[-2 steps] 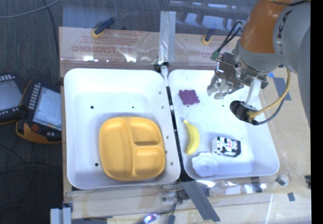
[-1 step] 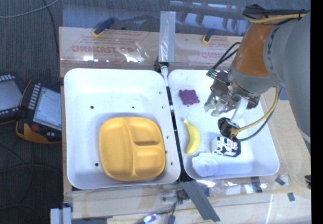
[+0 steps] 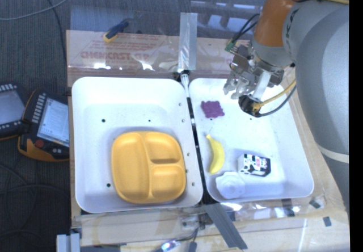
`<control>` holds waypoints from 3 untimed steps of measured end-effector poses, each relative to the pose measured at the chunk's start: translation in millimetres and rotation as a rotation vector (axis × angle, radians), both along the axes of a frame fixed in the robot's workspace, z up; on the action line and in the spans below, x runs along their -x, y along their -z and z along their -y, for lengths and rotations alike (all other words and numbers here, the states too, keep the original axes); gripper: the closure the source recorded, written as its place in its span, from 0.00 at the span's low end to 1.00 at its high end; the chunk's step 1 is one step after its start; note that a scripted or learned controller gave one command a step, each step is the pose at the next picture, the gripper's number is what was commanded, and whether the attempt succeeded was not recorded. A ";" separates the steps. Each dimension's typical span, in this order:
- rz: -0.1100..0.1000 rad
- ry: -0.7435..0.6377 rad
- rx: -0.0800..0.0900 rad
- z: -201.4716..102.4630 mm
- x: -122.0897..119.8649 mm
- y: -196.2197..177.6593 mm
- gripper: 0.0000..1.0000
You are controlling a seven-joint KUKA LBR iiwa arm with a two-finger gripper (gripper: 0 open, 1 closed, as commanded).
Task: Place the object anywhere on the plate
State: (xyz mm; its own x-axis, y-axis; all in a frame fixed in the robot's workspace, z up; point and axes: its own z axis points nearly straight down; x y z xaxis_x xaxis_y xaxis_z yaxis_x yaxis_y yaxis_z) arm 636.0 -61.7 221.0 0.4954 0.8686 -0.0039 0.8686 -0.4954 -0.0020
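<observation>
1. Far to the left of the gripper [image 3: 237,89], off the bench, a teach pendant [image 3: 46,126] with an orange underside lies on the dark floor, its cables trailing away.
2. Up and well to the left of the gripper, a small blue and yellow tool [image 3: 116,29] rests on the clear sheet behind the bins.
3. The left bin [image 3: 91,97] sits well to the gripper's left. In its near half, down and left of the gripper, lies the yellow plate [image 3: 148,165], a compartment tray with one large section and two smaller ones; nothing rests on it.
4. The right bin [image 3: 295,154] is the one under the gripper. Just below and left of the fingertips, apart from them, a small purple object [image 3: 212,109] lies on the bin floor near the far wall.
5. Further down, below and a little left of the gripper, the banana [image 3: 215,154] lies close to the divider between the bins, curving along it.
6. Well below the gripper, at the near edge, a white object [image 3: 229,184] lies just beside the banana's lower end, and a black and white packet [image 3: 255,164] sits just to its right.
7. The arm [image 3: 317,46] reaches in from the right, its orange band [image 3: 272,15] above the wrist, and tilts down and leftward so the gripper hangs over the bin's far corner.
8. Whether the gripper is wide or narrow cannot be told; nothing is visibly held.
</observation>
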 end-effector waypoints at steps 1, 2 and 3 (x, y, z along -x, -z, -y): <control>-0.002 -0.048 -0.001 34.5 47.7 36.4 1.00; -0.001 -0.294 -0.002 123.3 127.0 46.5 1.00; -0.001 -0.414 -0.006 45.1 136.6 70.7 1.00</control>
State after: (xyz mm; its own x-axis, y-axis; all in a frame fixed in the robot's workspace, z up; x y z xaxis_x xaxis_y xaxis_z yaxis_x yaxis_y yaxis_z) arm 499.4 -106.8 150.4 0.1046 0.9945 0.0012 0.9945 -0.1046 -0.0046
